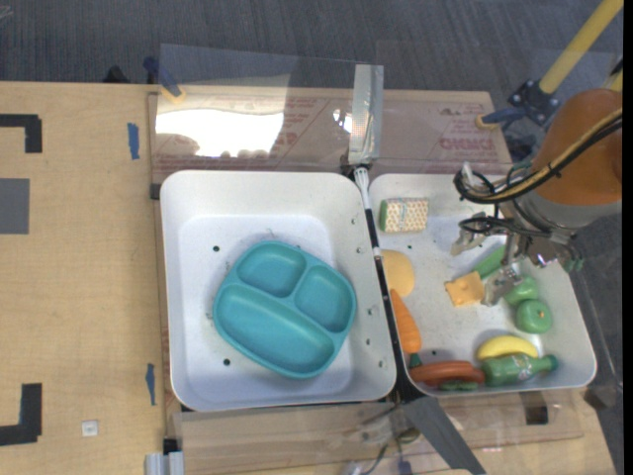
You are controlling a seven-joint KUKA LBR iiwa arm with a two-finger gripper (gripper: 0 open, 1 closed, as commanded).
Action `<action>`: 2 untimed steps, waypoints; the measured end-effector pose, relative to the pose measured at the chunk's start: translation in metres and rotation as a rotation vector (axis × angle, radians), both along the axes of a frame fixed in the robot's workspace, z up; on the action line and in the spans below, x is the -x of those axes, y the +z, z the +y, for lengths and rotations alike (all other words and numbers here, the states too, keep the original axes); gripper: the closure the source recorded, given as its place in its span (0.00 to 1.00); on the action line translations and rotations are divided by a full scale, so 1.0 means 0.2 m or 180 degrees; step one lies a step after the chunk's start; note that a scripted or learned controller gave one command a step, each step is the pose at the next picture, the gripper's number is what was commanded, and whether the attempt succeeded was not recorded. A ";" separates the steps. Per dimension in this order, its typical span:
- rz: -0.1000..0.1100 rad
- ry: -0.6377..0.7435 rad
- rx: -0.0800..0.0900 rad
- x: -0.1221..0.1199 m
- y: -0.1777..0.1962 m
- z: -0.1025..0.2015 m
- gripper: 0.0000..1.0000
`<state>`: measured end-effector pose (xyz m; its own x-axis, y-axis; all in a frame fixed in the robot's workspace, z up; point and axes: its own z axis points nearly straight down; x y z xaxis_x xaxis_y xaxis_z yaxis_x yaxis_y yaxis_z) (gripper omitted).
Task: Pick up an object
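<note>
hand [504, 277] low in right bin [584, 349] by cheese wedge [464, 290] at its 9 o'clock, grip state cannot tell, no readable writing on items.

My bench [79, 265] is a pale wooden board with black corner marks and bits of blue tape [133, 140]. Directly on it sit two shallow white bins side by side, the left bin [188, 216] touching the right bin [579, 349] along one edge.
</note>
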<state>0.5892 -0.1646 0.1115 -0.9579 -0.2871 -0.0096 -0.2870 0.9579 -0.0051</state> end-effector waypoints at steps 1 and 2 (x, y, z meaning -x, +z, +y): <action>-0.0011 0.0207 -0.0009 0.08 -0.11 0.34 0.00; -0.0009 -0.0361 -0.0012 -0.17 -0.11 0.25 0.00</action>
<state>0.6234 -0.1146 0.0890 -0.9841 -0.1769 -0.0132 -0.1769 0.9842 -0.0021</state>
